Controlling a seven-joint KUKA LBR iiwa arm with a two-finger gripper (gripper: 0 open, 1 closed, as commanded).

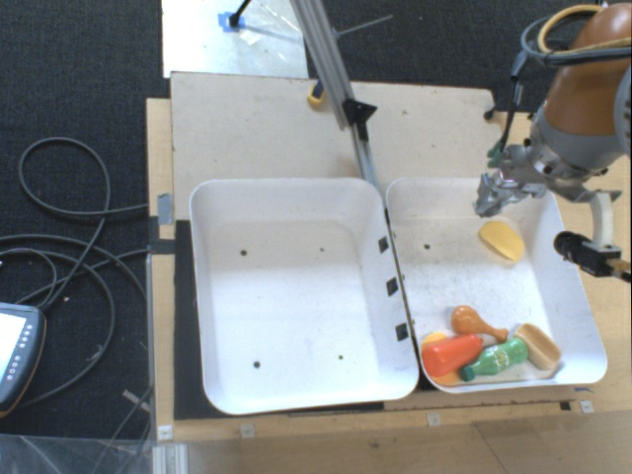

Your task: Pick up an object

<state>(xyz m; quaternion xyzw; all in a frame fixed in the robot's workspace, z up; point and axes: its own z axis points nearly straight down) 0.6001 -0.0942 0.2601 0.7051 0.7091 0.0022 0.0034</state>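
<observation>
- ok so the stuff worth grabbing is all in the right bin (563, 294): a yellow wedge-looking piece (503, 240) sits by itself up near the far right part, and the rest is piled in the near corner
- that pile is an orange carrot-ish thing (452, 352), a green bottle (497, 358), an orange drumstick shape (474, 320) and a tan boat-shaped piece (539, 345), all packed together and touching, right up against the near wall
- the gripper (492, 197) hangs over the far end of the right bin, just up and left of the yellow wedge, nothing between its fingers; honestly can't tell if they're apart or together from this angle
- left bin (212, 294) is just bare white floor with a few dark specks
- a grey pole (331, 62) slants down from the top and meets the divider where the two bins touch
- middle of the right bin floor is open, plenty of room around the wedge, way less around the corner pile
- loose black cables (59, 215) on the dark floor off to the left
</observation>
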